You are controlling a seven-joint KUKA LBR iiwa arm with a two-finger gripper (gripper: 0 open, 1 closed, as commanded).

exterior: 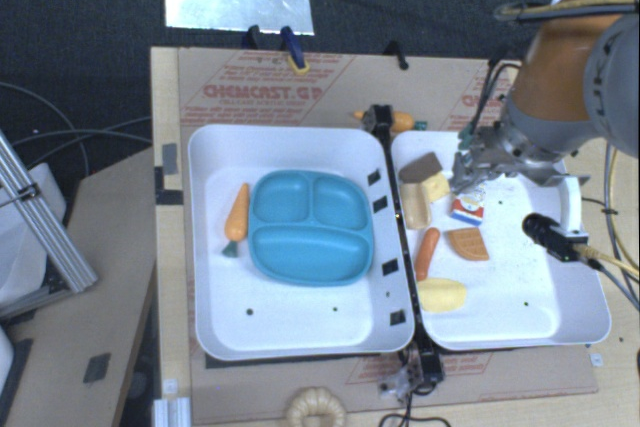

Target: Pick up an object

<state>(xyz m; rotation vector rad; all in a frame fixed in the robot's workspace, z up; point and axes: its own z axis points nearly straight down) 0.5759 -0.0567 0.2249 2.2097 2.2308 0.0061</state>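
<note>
**Gripper parked over the food pile in the right bin**

So the gripper (470, 177) sits low at the upper-left part of the right bin (580, 315), right above a small red, white and blue packet (467, 209) and just at 3 o'clock of a pale yellow cheese-like block (435, 187). Honestly can't tell if it's gripping anything, it's too blurry down there.

The arm (570, 85) comes in from 2 o'clock, big grey body with the orange band, wrist tipped down toward the bin.

Around the packet: a brown piece (421, 166) at 10 o'clock, a beige bread-like stick (415, 206) at 9 o'clock, a tan wedge (467, 244) at 6 o'clock, an orange-red carrot-shaped piece (427, 253) at 7 o'clock, and a yellow potato-looking lump (441, 295) further down.

The left bin (215, 315) holds a blue divided plate (309, 226) with an orange carrot (236, 217) lying at its 9 o'clock, just beside it.
</note>
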